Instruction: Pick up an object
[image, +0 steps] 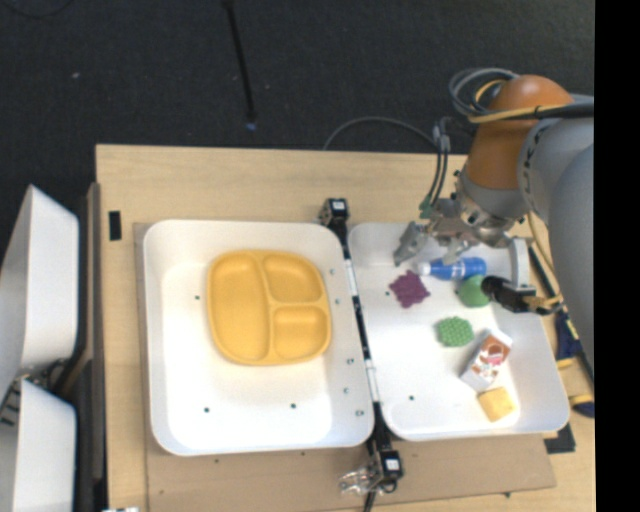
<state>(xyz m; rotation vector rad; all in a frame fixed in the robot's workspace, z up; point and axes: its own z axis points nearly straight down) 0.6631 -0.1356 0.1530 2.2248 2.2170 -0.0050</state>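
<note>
A yellow divided plate (268, 305) lay in the left bin (170, 400), well to the left of the pincer and lower in the view, its three compartments facing up. Between the two bins ran a narrow seam with a small black clamp (334, 211) at its far end, to the pincer's left.

The pincer (418, 246) hung over the far left part of the right bin (530, 415), reaching in from the arm's grey wrist and orange band (497, 150) on its right. Whether its grip was open or closed could not be told from this slanted view, and nothing could be seen held in it.

Just below the pincer lay a purple knobbly piece (409, 289), apart from it. Just to its right lay a blue and white bottle (455, 268) on its side, close by the wrist. Farther right sat a green rounded object (473, 291). Below and right of the pincer rested a green textured disc (454, 331), then a small red and white carton (487, 360) lying tilted, and, farthest from the pincer, a yellow block (496, 403).
</note>
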